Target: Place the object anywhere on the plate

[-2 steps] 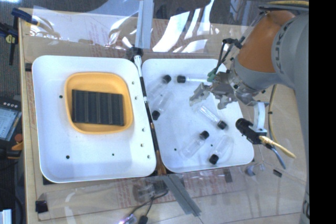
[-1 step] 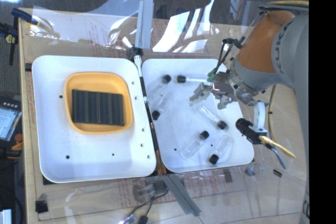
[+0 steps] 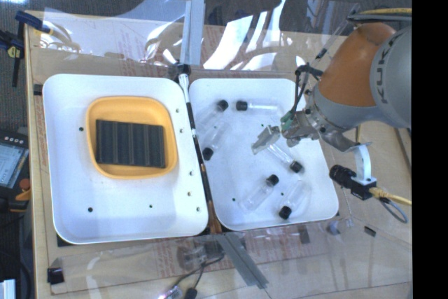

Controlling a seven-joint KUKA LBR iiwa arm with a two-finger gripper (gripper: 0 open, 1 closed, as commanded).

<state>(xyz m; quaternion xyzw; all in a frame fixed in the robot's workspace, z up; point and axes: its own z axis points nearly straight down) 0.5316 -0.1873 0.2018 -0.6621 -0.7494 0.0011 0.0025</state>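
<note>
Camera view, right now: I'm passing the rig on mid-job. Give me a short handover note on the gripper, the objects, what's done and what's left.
Gripper: over the right bin, low among the vials; no vial visibly between its fingers, so count nothing as held.
Vials: several clear ones with black caps lie scattered in the right bin, e.g. one near the front.
Plate: yellow, with a dark ribbed insert, in the left bin; no vial on it.
Done: nothing placed.
Left: grasp a vial, carry it across, set it on the plate.
</note>
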